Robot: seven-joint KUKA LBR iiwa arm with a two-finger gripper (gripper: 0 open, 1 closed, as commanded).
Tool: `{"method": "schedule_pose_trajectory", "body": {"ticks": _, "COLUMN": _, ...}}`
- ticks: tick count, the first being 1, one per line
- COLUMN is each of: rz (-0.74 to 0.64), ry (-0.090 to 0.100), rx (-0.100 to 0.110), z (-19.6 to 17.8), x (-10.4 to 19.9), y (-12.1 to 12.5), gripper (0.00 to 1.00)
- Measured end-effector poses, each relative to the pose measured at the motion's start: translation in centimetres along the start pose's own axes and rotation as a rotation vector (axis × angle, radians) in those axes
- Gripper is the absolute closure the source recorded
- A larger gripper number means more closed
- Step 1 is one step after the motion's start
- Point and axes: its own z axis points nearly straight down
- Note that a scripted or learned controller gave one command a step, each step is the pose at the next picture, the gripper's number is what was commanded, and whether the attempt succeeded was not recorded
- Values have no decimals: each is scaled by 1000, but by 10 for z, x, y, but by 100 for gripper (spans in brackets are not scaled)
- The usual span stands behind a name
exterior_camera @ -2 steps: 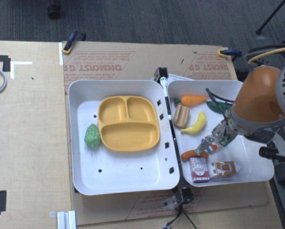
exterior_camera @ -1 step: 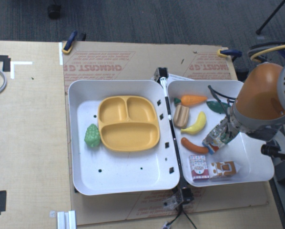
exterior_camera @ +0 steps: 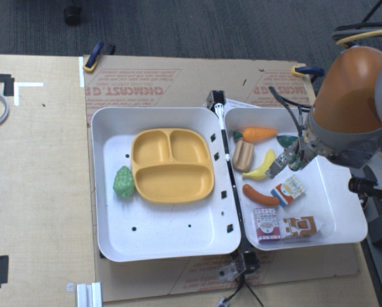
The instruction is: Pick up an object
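in the right-hand shallow white bin (exterior_camera: pixel 344 216), the end effector (exterior_camera: pixel 282 164) hangs low at the tip of the grey arm with its orange band (exterior_camera: pixel 354 88), reaching in from the right; whether it is open or closed cannot be told from this slanted view, and nothing can be seen held in it. just to its left, touching or almost touching its tip, lies a curved yellow toy banana (exterior_camera: pixel 264 165). left of the banana stands a tan, rounded toy bread roll (exterior_camera: pixel 243 155), and above both a toy orange carrot with a green top (exterior_camera: pixel 259 134) lies crosswise near the bin's far wall. below the end effector a red toy sausage (exterior_camera: pixel 260 195) lies at a slant, and beside it, just below and right of the tip, sits a small white, red and blue carton (exterior_camera: pixel 289 191). nearer the front wall are a white and red box (exterior_camera: pixel 266 226) and a brown and white packet (exterior_camera: pixel 300 226), side by side. in the left-hand white bin (exterior_camera: pixel 108 190) a yellow three-compartment plastic plate (exterior_camera: pixel 172 165) lies with a bumpy green toy vegetable (exterior_camera: pixel 123 181) touching its left edge. both bins rest on a cardboard-covered surface (exterior_camera: pixel 133 85).
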Motion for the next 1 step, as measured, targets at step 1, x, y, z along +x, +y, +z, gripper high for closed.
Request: {"method": "schedule_pose_trajectory", "body": {"ticks": 1, "rz": 1, "ry": -3, "rx": -2, "z": -10, "x": -1, "y": 1, "gripper": 100}}
